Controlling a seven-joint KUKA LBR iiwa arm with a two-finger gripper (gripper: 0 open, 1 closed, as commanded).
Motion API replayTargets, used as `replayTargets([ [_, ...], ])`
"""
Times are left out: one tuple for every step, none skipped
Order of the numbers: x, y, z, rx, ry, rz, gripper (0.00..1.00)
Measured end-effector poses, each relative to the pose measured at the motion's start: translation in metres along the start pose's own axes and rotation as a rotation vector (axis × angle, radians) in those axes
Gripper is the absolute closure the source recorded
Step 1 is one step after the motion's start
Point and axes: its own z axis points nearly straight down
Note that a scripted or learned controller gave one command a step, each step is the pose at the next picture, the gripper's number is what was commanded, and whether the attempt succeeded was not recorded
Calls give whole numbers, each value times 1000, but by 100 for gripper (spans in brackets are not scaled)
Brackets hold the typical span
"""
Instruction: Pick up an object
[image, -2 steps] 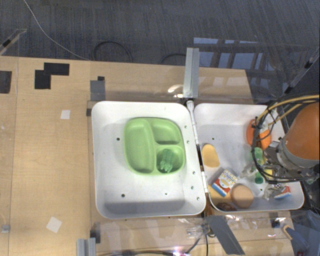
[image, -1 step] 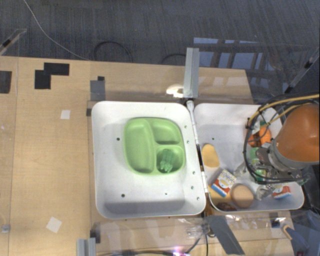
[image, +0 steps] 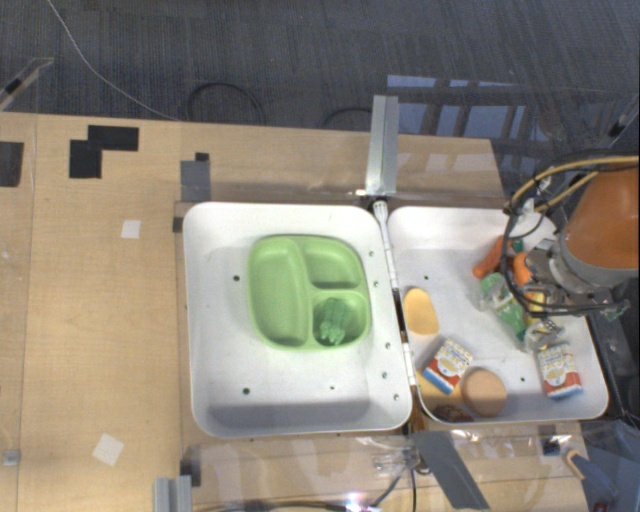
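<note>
The arm's orange band (image: 605, 230) hangs over the right side of the right bin (image: 440, 240). Below it, my gripper (image: 537, 312) is down among cables, right over a green packet (image: 497, 298). Just to the packet's upper left lies an orange carrot-like piece (image: 488, 262). A small red and white carton (image: 559, 371) lies just below the gripper. Further left in this bin are a yellow piece (image: 420, 312), a blue, red and white carton (image: 446, 367) and a brown round object (image: 484, 391).
The left bin (image: 215, 330) holds a green divided plate (image: 290, 290) with a green leafy item (image: 337, 322) in its lower right compartment. A metal post (image: 381, 150) rises behind the wall shared by the two bins. Bare wooden bench (image: 90, 300) extends to the left.
</note>
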Motion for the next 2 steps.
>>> replayTargets([
  [-38,32,-1,-1,1,-113,0],
  [-96,76,0,-4,-2,-187,0],
])
